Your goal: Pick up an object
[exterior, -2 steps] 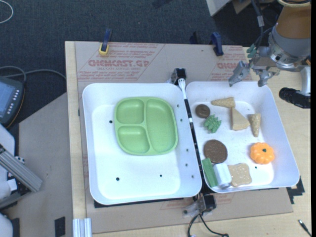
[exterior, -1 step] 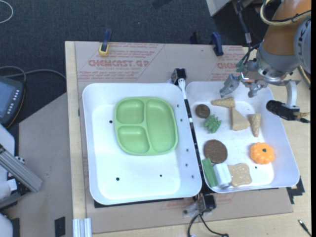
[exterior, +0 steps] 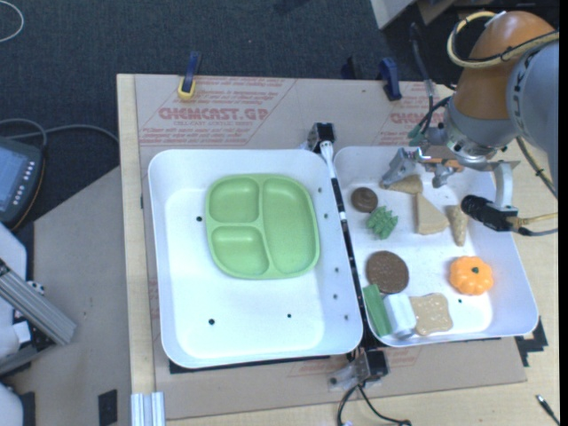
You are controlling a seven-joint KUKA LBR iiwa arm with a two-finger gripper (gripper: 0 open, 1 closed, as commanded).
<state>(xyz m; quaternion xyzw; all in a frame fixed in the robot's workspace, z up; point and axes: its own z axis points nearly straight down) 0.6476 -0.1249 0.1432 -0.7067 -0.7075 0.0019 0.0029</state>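
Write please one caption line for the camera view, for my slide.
KUKA arm's end effector hovers over toy food in the right bin; a green divided plate lies in the left bin.

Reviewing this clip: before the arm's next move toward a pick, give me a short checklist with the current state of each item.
1. Gripper over the right bin: ok.
2. Target under it, the tan wedge: ok, but only partly visible.
3. Object held between fingers: cannot tell.
4. Neighbours clear of the wedge: not ok, tan slab lies close.
5. Green tray in the left bin, out of the way: ok.
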